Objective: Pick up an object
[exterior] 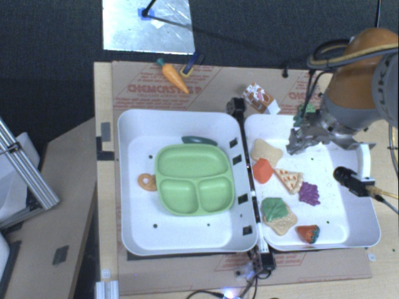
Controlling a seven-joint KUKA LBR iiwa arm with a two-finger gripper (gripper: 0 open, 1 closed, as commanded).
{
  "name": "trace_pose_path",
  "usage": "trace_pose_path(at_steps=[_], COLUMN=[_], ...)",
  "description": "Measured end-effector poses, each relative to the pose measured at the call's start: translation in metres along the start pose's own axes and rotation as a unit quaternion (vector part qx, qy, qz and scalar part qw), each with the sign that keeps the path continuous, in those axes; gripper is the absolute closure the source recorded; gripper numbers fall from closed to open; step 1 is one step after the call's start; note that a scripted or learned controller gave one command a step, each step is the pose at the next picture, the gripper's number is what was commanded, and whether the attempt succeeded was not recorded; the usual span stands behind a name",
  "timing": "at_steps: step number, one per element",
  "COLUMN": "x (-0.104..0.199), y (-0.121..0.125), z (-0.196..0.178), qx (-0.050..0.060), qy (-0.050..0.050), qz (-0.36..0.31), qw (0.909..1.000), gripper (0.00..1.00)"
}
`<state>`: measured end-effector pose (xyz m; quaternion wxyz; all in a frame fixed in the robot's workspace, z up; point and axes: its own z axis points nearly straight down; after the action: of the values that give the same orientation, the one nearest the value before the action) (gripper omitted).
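**Q:** Toy food pieces: where are they, reading from the left?

**A:** The left bin [133,143], smooth white plastic, holds a small orange ring-shaped piece [147,182] just beside a glossy green divided plate [192,178] with three compartments. A dark green item [199,140] peeks out at the plate's far edge, mostly hidden, so I cannot name it. Beyond the bins, a toy carrot [174,77] lies on printed cardboard.

**Q:** And the right bin [340,224]?

**A:** It has a tan bread-shaped slice [267,149], with a rounded red-orange piece [262,170] touching it below. Next come a triangular waffle-textured wedge [288,180], bumpy purple grapes [309,194], a toast with a green topping [277,213] and a red strawberry-like piece [308,233].

**Q:** What is the arm doing?

**A:** The gripper [299,141] hangs over the right bin's far half, near the bread-shaped slice. It is dark and blurred, so I cannot tell whether it is open or closed, and I see nothing held in it. The grey arm [355,98] is cut off at the right edge.
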<state>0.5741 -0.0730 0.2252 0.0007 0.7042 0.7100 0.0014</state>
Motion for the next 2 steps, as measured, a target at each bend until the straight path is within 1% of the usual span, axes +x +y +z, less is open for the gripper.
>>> trace_pose_path(at_steps=[1, 2], x=[-0.0032, 0.0040], y=[-0.0096, -0.0036], z=[0.0079, 0.0095], qx=[0.001, 0.000], qy=[-0.001, -0.001], qz=[0.003, 0.001], qw=[1.0000, 1.0000], gripper=[1.00, 1.00])
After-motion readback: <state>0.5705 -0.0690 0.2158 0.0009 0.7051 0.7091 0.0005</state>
